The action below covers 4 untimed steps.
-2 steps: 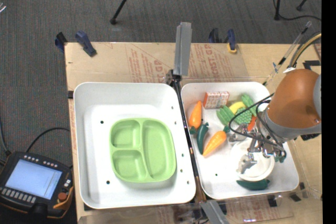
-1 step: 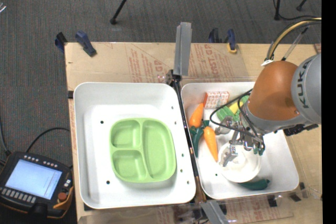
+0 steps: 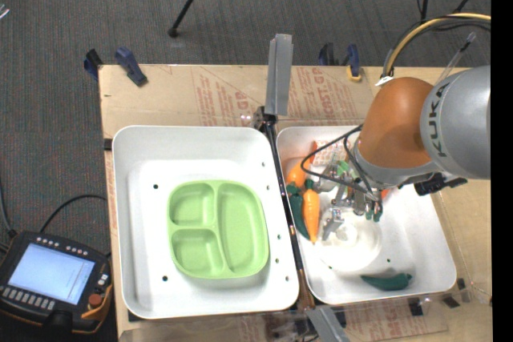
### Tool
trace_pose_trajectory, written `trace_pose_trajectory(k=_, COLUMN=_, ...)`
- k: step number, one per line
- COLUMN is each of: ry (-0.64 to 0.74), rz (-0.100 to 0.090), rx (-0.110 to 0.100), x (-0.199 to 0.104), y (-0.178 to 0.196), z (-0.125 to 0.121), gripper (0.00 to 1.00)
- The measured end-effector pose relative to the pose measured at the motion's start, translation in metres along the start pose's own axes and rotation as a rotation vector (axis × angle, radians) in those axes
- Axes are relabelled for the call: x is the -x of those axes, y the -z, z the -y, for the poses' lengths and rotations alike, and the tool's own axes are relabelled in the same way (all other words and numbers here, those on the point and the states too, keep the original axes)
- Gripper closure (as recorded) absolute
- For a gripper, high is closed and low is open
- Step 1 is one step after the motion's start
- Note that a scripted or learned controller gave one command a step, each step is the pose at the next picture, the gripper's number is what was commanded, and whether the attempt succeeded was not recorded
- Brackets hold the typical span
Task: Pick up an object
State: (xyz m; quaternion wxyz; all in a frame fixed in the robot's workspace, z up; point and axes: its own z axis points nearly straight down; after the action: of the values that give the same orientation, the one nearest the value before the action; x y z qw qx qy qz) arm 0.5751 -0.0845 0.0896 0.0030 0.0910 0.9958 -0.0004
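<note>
Camera view, looking down at a slant: two shallow white bins sit side by side on a plywood bench. Left bin (image 3: 132,172) contains one item — a light green divided tray (image 3: 217,230) with three compartments, lying flat near the bin's centre.

Right bin (image 3: 433,252) contains the pickable objects. An orange toy carrot (image 3: 310,212) with a green top lies along the bin's left wall, and a second orange piece (image 3: 296,175) sits just above it, close to the divider between the bins. A dark green object (image 3: 387,280) lies near the bin's front edge, well apart from the carrots. A white rounded item (image 3: 353,246), hard to identify against the bin floor, sits near the middle.

Arm status: the grey KUKA arm with its orange band (image 3: 397,132) reaches in from the right and is positioned over the right bin. The gripper (image 3: 349,212) is low in the bin, just beside the carrot and above the white item. Finger spacing cannot be determined — cables and hardware clutter the tip, and no object is visibly between the fingers.
</note>
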Motion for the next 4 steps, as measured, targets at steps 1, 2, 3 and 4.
trace_pose_trajectory(k=1, ry=0.087, rz=-0.004, rx=0.001, x=0.01, y=0.0, z=-0.005, gripper=0.0)
trace_pose_trajectory(k=2, ry=0.1, rz=-0.003, rx=0.001, x=0.023, y=0.0, z=-0.009, gripper=0.0)
trace_pose_trajectory(k=3, ry=0.066, rz=0.001, rx=0.002, x=0.019, y=0.0, z=-0.007, gripper=0.0)
trace_pose_trajectory(k=4, ry=0.072, rz=-0.004, rx=0.001, x=0.022, y=0.0, z=-0.009, gripper=0.0)
